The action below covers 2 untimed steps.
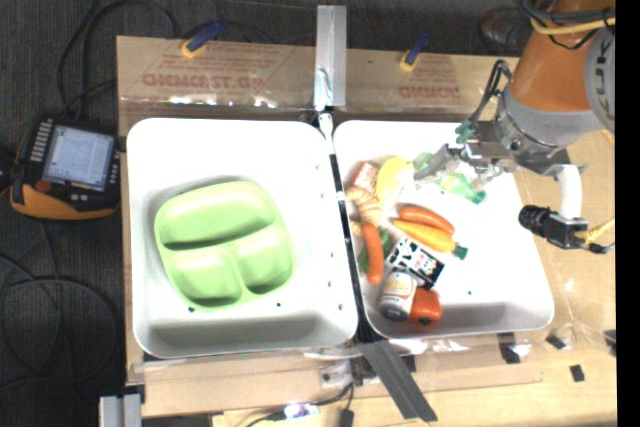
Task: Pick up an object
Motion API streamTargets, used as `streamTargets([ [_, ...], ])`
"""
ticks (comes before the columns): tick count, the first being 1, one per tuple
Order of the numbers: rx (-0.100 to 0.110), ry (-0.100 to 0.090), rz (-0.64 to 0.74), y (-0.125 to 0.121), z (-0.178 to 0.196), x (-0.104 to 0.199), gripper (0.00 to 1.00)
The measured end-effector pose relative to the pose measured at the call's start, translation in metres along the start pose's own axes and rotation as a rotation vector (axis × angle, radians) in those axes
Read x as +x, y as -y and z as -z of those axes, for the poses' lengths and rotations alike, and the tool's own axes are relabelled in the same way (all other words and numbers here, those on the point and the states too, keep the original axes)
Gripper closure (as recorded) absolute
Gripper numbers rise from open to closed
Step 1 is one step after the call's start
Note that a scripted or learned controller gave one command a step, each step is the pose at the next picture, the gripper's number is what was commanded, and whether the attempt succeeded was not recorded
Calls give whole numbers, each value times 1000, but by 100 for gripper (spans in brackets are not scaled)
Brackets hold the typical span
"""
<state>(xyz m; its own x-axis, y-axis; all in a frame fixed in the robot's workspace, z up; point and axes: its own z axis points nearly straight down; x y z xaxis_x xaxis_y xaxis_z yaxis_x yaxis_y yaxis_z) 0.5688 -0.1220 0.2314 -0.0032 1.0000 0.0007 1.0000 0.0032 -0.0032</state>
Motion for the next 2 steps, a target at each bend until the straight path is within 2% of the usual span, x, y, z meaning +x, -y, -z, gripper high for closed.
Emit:
streamTargets([
  [1, -4, 1, 140, 26, -105, 7, 0],
  [2, -4, 1, 140, 25, -105, 7, 0],
])
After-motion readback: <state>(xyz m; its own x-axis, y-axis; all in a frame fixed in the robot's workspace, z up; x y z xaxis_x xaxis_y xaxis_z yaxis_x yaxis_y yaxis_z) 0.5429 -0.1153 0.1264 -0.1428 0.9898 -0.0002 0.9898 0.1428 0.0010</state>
